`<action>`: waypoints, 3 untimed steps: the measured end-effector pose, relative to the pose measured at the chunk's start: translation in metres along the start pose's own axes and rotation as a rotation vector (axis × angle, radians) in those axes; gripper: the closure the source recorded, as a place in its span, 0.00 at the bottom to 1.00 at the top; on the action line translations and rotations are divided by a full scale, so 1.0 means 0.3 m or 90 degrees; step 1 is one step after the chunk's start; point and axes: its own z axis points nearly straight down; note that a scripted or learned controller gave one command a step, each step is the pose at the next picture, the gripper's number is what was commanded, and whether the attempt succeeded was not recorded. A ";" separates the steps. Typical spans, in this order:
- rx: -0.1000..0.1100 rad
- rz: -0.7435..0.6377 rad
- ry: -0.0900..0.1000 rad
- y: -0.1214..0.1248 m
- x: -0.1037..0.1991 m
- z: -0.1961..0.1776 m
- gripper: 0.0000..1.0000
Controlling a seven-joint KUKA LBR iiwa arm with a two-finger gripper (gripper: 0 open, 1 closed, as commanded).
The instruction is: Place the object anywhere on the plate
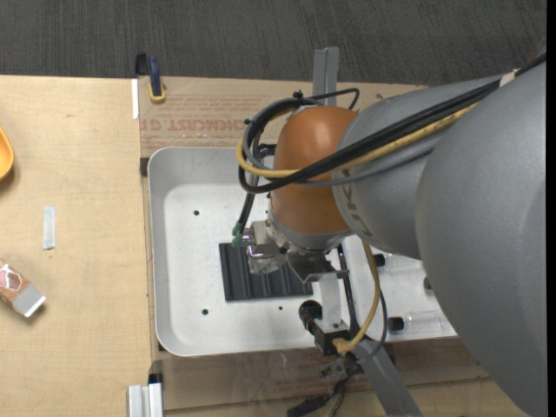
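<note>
A dark ribbed rectangular piece lies flat on the floor of the white bin, near its middle. My gripper hangs straight down over the right part of that piece, under the orange wrist band, and hides where it meets the piece. The big grey arm covers the right side of the bin. An orange rounded thing, possibly a plate or bowl, peeks in at the far left edge of the bench.
On the wooden bench left of the bin lie a small pale strip and a brown and white packet. A blue clamp sits at the bin's far left corner. Cables loop around the wrist.
</note>
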 end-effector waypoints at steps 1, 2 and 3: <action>-0.003 -0.125 0.000 -0.005 -0.001 -0.135 1.00; -0.002 -0.135 0.000 0.147 -0.108 -0.176 1.00; -0.003 -0.161 0.000 0.081 0.095 -0.240 1.00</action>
